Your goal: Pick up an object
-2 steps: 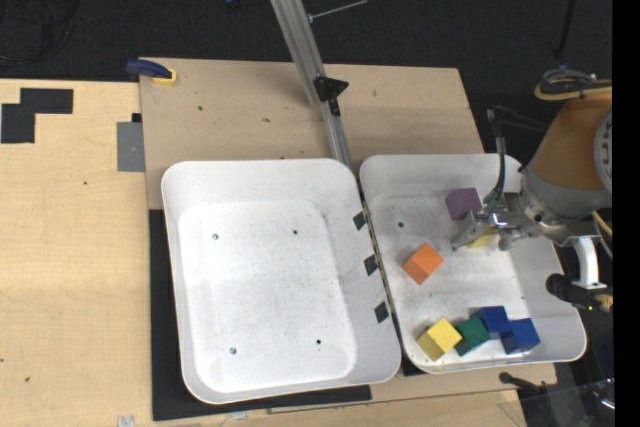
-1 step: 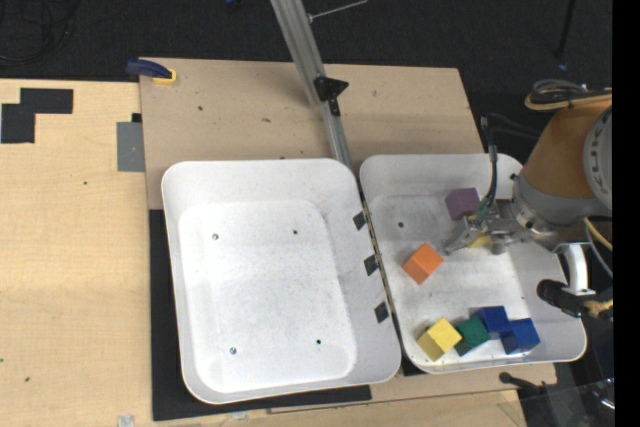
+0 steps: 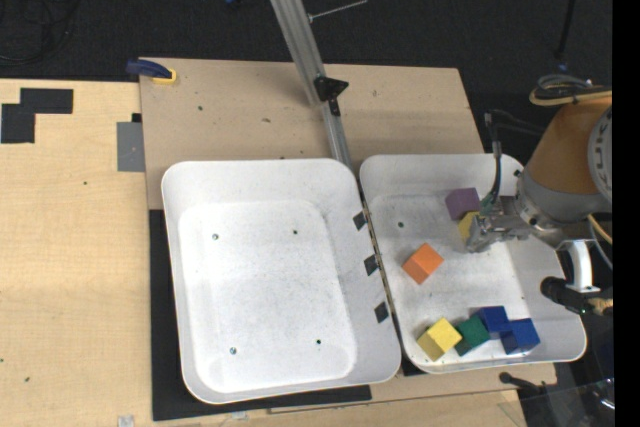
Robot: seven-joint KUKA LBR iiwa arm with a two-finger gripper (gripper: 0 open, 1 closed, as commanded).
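Hovering low in the right bin, the gripper is sitting right at a small yellow block that is peeking out on its left side, just below the purple block. Honestly can't tell how the jaws are standing from this angle, the wrist is blocking most of it, so whether they are closing on that yellow piece or just hanging beside it is anyone's guess.

Progress-wise, it's looking like the reach part is pretty much done and the actual grab is what's pending. Nothing is visibly lifting off the bin floor, so the pick isn't counting as done yet. Still to go: close on something, then raise it clear.

Everything else is lying loose in the same bin: an orange cube near the middle, well apart from the gripper, and a cluster at the near edge with a yellow cube, a green block and two blue blocks touching or nearly so. The purple one is so close to the yellow target that it might be getting nudged during the grab.
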